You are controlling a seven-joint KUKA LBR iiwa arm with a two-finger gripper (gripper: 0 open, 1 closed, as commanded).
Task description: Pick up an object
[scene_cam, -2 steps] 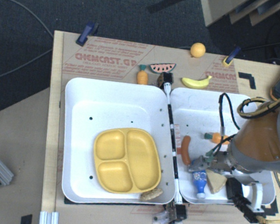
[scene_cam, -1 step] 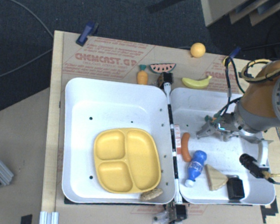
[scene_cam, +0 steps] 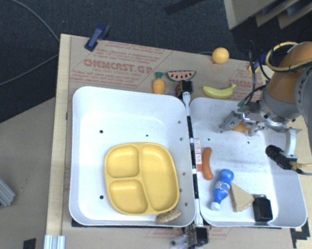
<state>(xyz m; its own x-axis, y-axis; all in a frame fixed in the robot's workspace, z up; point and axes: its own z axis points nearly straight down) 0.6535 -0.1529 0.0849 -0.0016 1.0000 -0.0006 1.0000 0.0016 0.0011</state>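
Two white bins sit on the bench. Camera view: the hand (scene_cam: 241, 121) is low at the right bin's (scene_cam: 294, 191) far end, over something orange; its opening cannot be told. Sausage (scene_cam: 207, 163), blue bottle (scene_cam: 221, 189), wedge (scene_cam: 242, 198) and black block (scene_cam: 262, 208) lie nearer. Risk, in my judgement: closing beside the wall, it may catch nothing.

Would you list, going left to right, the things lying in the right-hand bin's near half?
Sausage → blue bottle → wedge of bread → black block.
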